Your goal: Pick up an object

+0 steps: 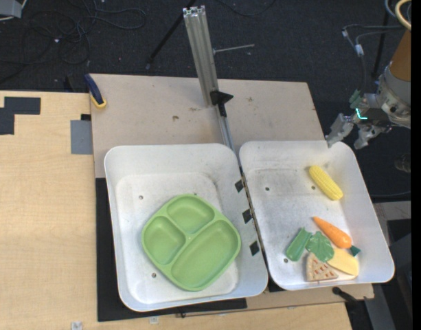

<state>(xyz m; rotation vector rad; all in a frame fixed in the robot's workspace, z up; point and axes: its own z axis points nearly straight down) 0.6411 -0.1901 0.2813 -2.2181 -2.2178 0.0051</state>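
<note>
On the left, the worktop (38,205) is pale wood and carries nothing to pick up. Next comes the left bin (128,163), and in it lies a green divided plate (191,240) with three compartments. It looks like thin hard plastic, light and stiff. It lies flat on the floor of the bin, so I think two fingers can take it only at the rim, and this is not easy.

The right bin (279,177) holds the small toy foods. In its near part they lie in a close group: a green vegetable piece (297,245), a leafy green piece (321,247), a waffle wedge (321,271), a yellow cheese wedge (344,261) and an orange carrot (334,232). They touch or overlap each other, so a grip there can catch two things or push them aside.

Farther back, well apart from the group, lies a yellow corn cob (325,183). To me it is the best choice. It seems light, hard and smooth, perhaps a little slippery. It lies slanted, so I would close across the middle of its narrow width.

At the far right the gripper (353,133) hangs above the far right corner of this bin, near the corn but not touching it. The fingers stand apart and hold nothing.
</note>
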